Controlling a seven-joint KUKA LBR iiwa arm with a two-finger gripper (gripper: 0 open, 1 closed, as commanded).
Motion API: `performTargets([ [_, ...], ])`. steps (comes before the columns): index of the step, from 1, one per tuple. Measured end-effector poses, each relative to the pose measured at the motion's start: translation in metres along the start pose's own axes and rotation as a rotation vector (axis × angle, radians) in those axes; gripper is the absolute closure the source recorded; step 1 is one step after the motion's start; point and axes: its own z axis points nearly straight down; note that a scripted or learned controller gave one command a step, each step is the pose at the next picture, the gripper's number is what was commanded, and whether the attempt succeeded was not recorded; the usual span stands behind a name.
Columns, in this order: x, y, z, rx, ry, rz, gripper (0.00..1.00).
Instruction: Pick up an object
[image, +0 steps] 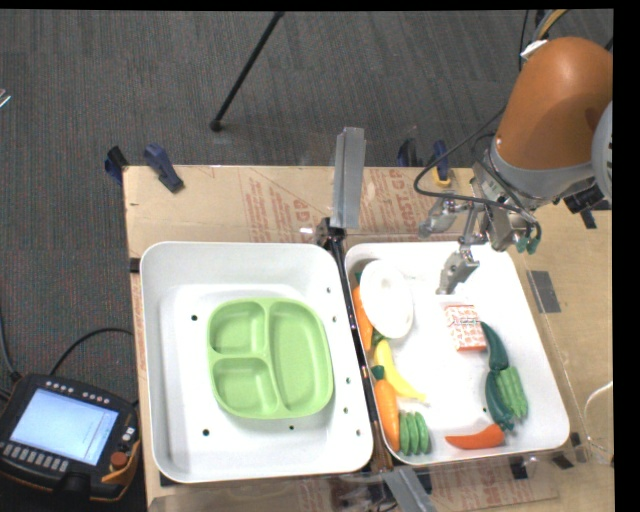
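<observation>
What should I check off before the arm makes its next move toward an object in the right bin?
1. Gripper above the right bin, not the left: ok.
2. Gripper free of any object: ok, nothing shows between its fingers.
3. Small red-and-white carton reachable: ok, it lies apart from its neighbours, just below the gripper.
4. White bowl out of the descent path: ok, it sits left of the gripper.
5. Finger opening wide enough for the carton: cannot tell.
6. Green divided plate in the left bin out of the way: ok.
</observation>
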Motion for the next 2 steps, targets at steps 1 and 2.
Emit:
performTargets([
  [1,0.024,-0.035,0.153,-0.001,0.014,0.004,0.0],
  [2,0.072,-0.1,0.171,0.0,0.002,-0.131,0.0],
])
